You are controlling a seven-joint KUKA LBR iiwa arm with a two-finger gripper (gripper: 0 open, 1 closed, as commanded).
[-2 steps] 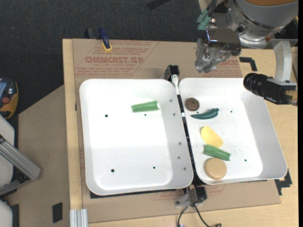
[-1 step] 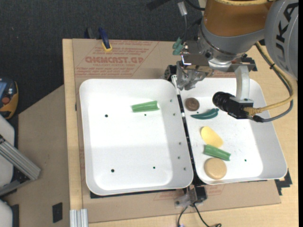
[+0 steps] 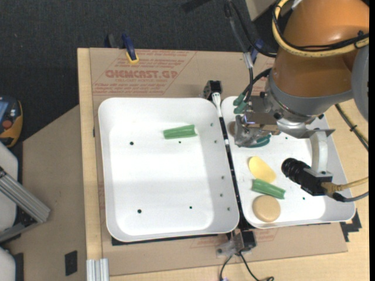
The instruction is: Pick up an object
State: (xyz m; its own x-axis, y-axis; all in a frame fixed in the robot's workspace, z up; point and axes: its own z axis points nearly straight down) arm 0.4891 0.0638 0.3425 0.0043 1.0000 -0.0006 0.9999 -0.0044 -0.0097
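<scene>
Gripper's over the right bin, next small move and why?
Probably shift the gripper toward the bin's near side and descend on the yellow piece. It sits over the right bin, at its far end, while the yellow piece, green piece and tan disc lie nearer.

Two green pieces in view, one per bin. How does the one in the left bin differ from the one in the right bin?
The green piece in the left bin lies alone, near the bin's far side, almost level across the view. The green piece in the right bin slants down toward the right, and it sits close between a yellow piece and a tan round piece, below the gripper. Both are short green sticks of similar look, lying flat.
</scene>
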